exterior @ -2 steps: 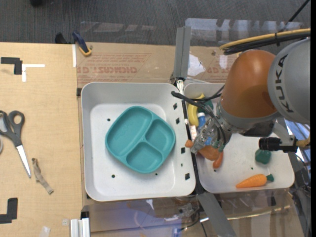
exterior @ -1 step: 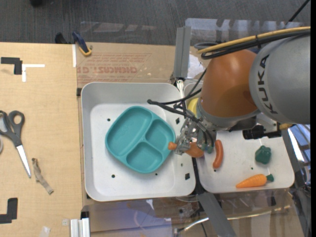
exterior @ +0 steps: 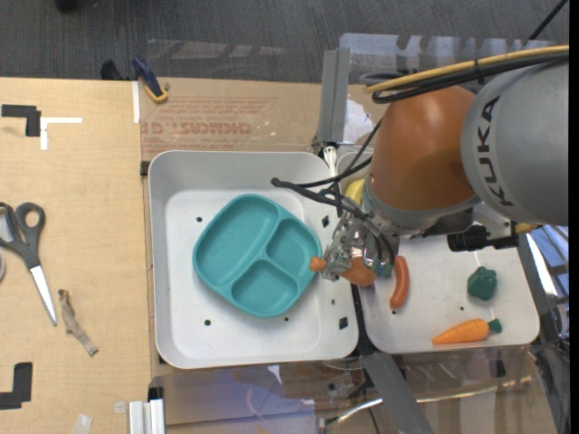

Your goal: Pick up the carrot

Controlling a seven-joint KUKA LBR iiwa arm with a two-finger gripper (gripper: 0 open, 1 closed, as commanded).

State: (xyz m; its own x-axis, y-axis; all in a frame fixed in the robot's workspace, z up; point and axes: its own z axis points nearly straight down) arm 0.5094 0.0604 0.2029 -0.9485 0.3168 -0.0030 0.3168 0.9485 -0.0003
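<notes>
meanwhile, carrot (exterior: 466, 331) in right bin (exterior: 452, 342)

- You have a teal divided plate (exterior: 258, 258) with three compartments lying in the left white bin (exterior: 172, 269), tilted at an angle toward the bin's right side.
- In the right white bin (exterior: 434, 324), you can see a green pepper-like toy (exterior: 482, 283) near the far right edge.
- A red-orange sausage-shaped piece (exterior: 399, 282) lies in that same bin, near its left side.
- To your left, scissors (exterior: 29, 251) with grey handles rest on the wooden bench (exterior: 72, 188).
- Just below them lies a small scrap of tape or strap (exterior: 77, 322).
- A blue-and-yellow clip (exterior: 150, 79) sits at the cardboard sheet (exterior: 226, 120) above the left bin.
</notes>
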